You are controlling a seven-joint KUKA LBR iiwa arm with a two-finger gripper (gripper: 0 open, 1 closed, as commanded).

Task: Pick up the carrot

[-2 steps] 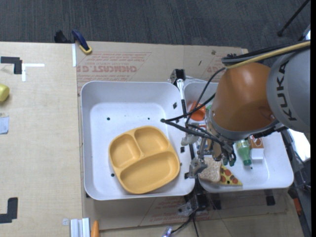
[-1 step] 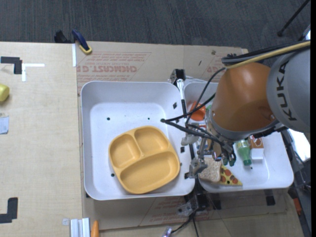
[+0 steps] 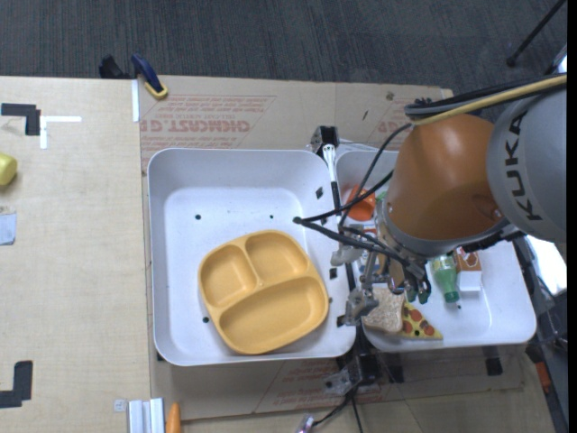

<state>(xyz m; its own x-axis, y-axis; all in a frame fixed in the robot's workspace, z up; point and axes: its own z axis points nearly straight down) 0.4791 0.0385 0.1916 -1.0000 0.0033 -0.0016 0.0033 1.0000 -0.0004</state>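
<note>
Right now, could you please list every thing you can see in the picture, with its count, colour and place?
bins: two, white, side by side on the bench
divided plate: one, yellow, three compartments, in the left bin
carrot: one, orange, right bin near its far left corner, partly hidden by the arm
bread slice: one, tan, right bin near its front wall
pizza slice: one, yellow with red spots, right bin, beside the bread
bottle: one, green, right bin
yellow object: one, at the bench's left edge, cut off
arm: one, grey with orange band, over the right bin
pincer: one, dark, above the bread
</note>
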